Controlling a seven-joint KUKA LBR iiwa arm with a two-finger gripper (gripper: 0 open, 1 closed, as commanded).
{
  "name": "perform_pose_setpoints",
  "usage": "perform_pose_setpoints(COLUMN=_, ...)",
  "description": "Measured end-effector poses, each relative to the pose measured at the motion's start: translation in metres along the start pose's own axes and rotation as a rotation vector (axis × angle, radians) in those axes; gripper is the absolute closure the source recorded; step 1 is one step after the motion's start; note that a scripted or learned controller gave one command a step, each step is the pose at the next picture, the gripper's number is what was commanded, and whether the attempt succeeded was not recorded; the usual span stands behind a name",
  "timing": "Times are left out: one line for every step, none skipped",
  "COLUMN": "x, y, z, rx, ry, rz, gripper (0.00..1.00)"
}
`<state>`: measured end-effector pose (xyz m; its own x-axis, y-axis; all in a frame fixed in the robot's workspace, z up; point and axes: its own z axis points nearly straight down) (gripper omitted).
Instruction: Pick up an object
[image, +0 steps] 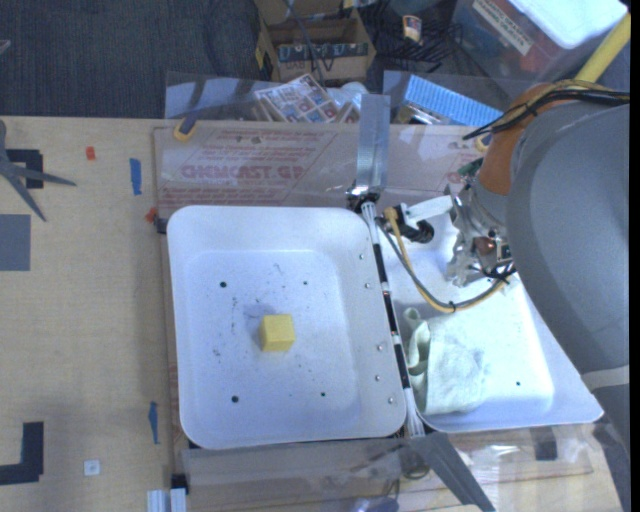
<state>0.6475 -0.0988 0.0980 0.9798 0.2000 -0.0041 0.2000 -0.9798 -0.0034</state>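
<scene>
Left bin (200, 250): you find open floor on every side of the yellow block (278, 332), which stands alone near the middle, well apart from all four walls. This bin stands open from above. Right bin (530, 370): a crumpled pale cloth (447, 368) fills the near-left part, just beside the dividing rims (385, 300); the arm (570, 230) and gripper (472, 258) hang over the far part. Your free floor there lies along the right side, between cloth and rim.

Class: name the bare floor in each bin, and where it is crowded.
Left bin: bare all round the central yellow cube. Right bin: crowded, tool over its far half, pale crumpled item in its near half.
</scene>
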Motion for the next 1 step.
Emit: perform_pose_setpoints(x=-0.1084, y=0.0068, z=0.0100, rx=-0.003, ry=0.007, rz=-0.001, gripper=1.00)
